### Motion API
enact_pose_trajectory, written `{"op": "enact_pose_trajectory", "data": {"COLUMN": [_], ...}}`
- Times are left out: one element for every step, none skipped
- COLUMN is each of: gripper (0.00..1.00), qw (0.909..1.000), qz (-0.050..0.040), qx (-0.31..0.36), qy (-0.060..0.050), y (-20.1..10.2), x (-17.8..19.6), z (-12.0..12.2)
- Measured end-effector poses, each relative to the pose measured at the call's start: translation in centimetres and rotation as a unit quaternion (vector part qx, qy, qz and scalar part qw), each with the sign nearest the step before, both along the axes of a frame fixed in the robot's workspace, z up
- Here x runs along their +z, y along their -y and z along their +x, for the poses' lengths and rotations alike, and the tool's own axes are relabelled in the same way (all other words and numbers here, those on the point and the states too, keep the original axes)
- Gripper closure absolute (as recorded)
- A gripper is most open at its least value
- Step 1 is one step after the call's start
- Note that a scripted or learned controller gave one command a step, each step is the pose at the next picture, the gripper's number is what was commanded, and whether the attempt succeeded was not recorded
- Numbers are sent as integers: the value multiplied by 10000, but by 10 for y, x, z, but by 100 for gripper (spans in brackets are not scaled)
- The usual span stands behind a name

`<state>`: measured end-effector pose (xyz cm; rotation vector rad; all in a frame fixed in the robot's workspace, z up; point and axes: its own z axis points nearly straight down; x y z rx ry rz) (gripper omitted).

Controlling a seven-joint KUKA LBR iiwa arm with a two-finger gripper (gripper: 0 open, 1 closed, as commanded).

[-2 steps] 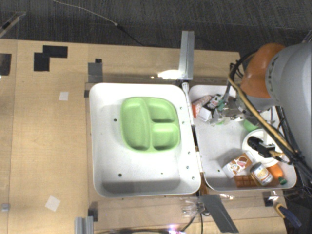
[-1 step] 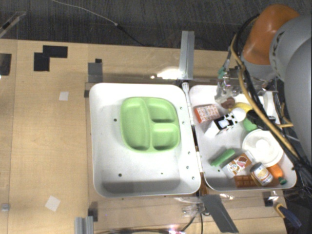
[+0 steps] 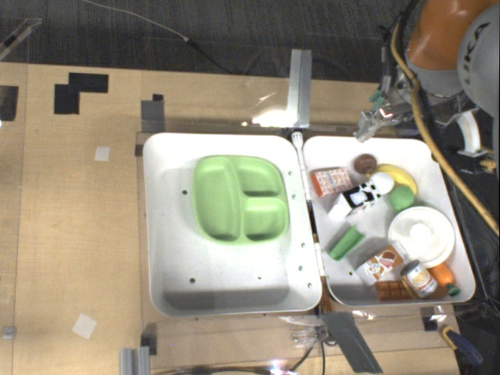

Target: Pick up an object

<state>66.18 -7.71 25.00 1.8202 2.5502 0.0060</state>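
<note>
The two bins are white: the left bin (image 3: 168, 209) carries a pale green sectioned tray (image 3: 238, 198), and the right bin (image 3: 461, 248) holds a red-and-white box (image 3: 331, 180), a brown round piece (image 3: 365, 163), a yellow banana (image 3: 400, 176), a black-and-white patched toy (image 3: 367, 194), a bright green ball (image 3: 401, 199), a darker green block (image 3: 344, 243), a white plate (image 3: 422, 235), an orange-and-white carton (image 3: 381, 265), a brown bar (image 3: 392, 290), a small jar with a dark label (image 3: 420, 280) and an orange piece (image 3: 443, 275). The bench (image 3: 70, 233) is light wood marked with black squares (image 3: 78, 90), and behind it lies dark grey flooring (image 3: 195, 6). The arm (image 3: 453, 30) is grey with an orange band.
</note>
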Motion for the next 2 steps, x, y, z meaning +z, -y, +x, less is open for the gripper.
{"op": "enact_pose_trajectory", "data": {"gripper": [100, 100], "qw": [9947, 9599], "qz": [-13, -31], "qx": [1029, 2803], "qy": [0, -7], "y": [42, 98], "x": [9, 18], "z": [8, -19]}}
